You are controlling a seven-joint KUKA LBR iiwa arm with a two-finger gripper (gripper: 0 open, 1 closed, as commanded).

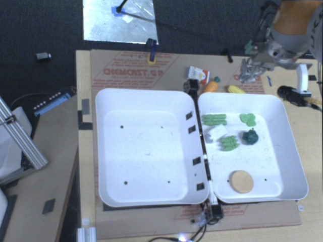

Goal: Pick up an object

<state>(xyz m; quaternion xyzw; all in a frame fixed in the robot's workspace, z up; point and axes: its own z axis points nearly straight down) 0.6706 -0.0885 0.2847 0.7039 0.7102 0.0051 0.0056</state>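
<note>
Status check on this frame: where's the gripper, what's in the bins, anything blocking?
Gripper above bench, behind right bin. Green pieces, tan disc lie untouched in it. Nothing blocking.

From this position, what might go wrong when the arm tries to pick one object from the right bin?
1. The white block lies close to the light green piece and the long green piece, so the gripper may catch or push a neighbour.
2. The white block hardly stands out against the right bin, so it may be missed.
3. The tan disc looks flat and wide, likely hard to pinch.
</note>
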